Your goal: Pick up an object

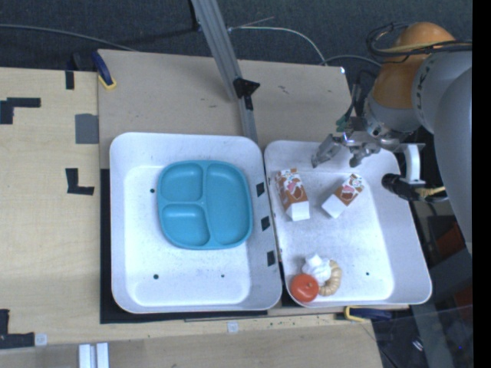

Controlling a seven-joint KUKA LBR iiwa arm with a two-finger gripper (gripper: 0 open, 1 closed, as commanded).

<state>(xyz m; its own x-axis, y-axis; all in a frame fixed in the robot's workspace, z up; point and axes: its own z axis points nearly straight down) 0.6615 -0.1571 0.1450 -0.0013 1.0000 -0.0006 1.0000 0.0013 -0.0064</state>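
i'm hovering the gripper [343, 153], fingers spread and pinching nothing, over the right bin's [383, 278] far edge. the small carton [343, 195] is lying just below it, looking light, stiff, crushable; i'm planning to pinch its flat sides.

Gripper [340, 154] open above right bin [383, 274] far edge; two cartons [292, 194], tomato [304, 287] inside; blue plate [205, 204] left bin [138, 274].
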